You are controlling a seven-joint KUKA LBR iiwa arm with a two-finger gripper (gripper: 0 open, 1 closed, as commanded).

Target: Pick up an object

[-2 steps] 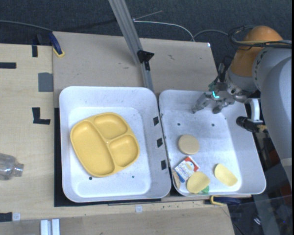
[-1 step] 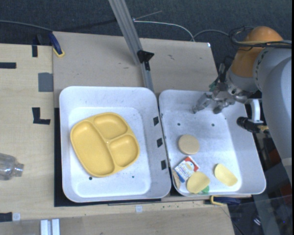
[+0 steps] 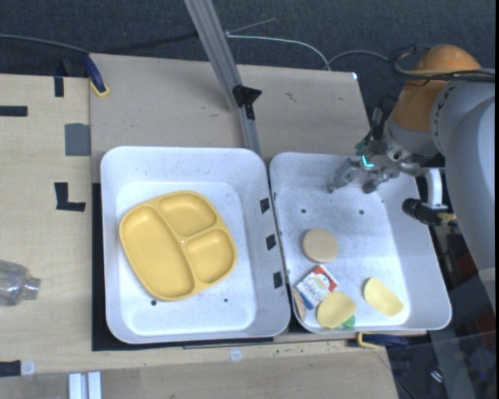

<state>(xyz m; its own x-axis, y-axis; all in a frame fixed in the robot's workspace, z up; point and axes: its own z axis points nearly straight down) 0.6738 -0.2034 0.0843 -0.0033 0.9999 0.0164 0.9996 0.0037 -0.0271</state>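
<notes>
Tool (image 3: 355, 181) low over right bin's (image 3: 416, 302) far end, seemingly empty

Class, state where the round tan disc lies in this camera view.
The round tan disc lies in the right bin, left of its centre, just above the small printed packet and below the gripper.
</notes>
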